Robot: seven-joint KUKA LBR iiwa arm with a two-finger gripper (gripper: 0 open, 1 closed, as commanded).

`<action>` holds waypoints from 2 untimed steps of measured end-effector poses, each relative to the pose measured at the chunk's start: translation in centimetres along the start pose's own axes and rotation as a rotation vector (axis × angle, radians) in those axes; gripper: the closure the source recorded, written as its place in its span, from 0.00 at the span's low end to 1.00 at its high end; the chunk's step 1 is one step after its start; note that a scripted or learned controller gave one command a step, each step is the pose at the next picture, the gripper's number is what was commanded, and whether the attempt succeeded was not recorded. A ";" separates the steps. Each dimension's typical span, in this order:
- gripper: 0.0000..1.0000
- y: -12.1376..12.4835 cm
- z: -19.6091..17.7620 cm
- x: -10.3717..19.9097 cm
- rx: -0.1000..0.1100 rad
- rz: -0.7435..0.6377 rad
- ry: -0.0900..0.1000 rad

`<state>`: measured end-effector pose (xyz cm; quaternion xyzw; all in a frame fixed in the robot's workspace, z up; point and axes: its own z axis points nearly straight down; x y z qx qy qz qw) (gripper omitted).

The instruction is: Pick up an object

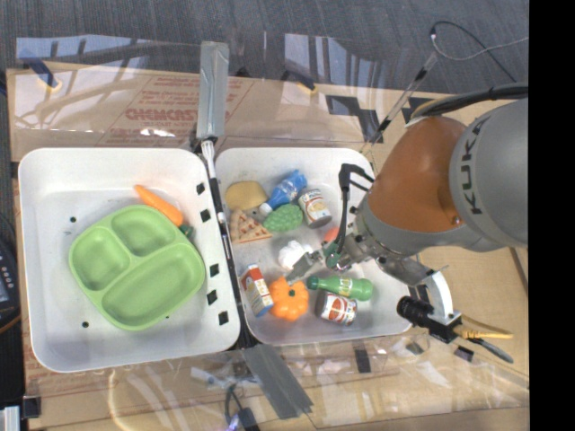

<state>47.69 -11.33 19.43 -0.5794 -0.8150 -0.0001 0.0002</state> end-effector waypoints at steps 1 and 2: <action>0.00 0.3 10.3 0.9 0.000 -0.004 -0.001; 0.00 0.0 10.3 -0.2 0.000 -0.045 0.016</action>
